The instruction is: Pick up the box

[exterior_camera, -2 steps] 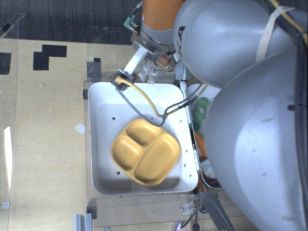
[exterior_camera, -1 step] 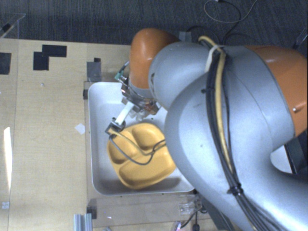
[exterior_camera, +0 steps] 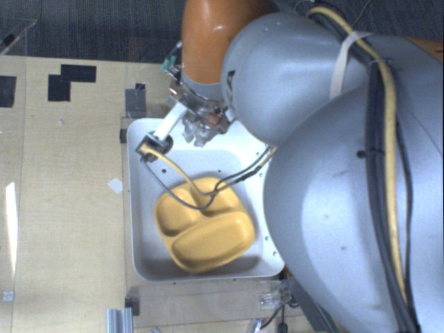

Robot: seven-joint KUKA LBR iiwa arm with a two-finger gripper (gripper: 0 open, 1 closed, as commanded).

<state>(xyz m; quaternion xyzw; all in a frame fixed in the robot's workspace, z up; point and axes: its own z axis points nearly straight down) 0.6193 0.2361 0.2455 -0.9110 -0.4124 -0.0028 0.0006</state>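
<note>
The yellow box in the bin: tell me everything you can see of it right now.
The box is pale yellow, looks like smooth plastic, with rounded corners. It seems hinged open, two shallow halves side by side. It lies flat in the near part of the white bin. Thin cables cross its far half. Nothing grips it.

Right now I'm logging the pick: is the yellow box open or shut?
Open. The yellow clamshell box lies spread in the white bin, two hinged halves side by side.

Grey arm (exterior_camera: 347,158) reaching in from the right, orange band (exterior_camera: 211,26) above the wrist, claw (exterior_camera: 198,127) pointing down
</note>
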